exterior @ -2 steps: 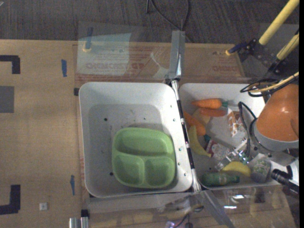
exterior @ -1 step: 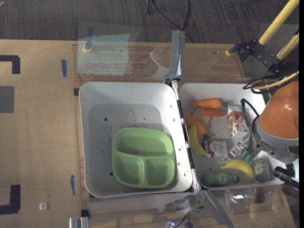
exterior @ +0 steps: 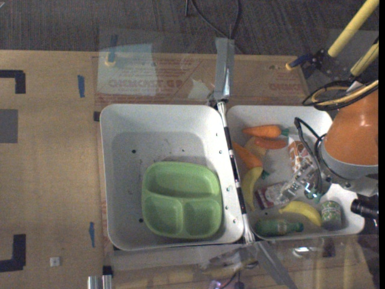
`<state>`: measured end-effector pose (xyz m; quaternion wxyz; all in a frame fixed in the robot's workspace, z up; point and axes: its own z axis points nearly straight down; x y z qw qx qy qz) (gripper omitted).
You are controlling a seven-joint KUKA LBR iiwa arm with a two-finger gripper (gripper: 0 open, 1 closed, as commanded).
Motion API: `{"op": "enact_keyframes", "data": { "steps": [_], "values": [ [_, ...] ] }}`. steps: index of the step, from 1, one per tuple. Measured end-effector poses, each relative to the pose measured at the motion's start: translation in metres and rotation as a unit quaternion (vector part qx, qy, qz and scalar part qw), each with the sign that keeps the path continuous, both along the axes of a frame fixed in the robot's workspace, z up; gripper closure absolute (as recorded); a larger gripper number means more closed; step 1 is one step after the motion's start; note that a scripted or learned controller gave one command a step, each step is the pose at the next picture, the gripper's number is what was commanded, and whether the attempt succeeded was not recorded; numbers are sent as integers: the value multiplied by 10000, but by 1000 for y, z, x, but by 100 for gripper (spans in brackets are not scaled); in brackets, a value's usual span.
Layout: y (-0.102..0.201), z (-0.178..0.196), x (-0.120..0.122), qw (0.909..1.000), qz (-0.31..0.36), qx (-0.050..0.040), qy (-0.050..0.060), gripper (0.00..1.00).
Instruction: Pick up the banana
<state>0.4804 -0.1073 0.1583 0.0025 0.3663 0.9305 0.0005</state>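
two bananas in the right bin: one banana lies near the front wall, a second banana curves along the left wall. gripper hangs just above the front one, over a red packet; cannot tell how its jaws stand or whether anything is in them. green bottle and small can flank the fruit, carrots behind. risk: crowding, so a descent may catch packet or can and slip off the curved skin.
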Motion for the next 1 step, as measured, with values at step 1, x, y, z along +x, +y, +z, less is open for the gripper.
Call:
{"op": "enact_keyframes", "data": {
  "steps": [1],
  "values": [
    [0,0,0,10000,-2,1,0,0]
  ]
}}
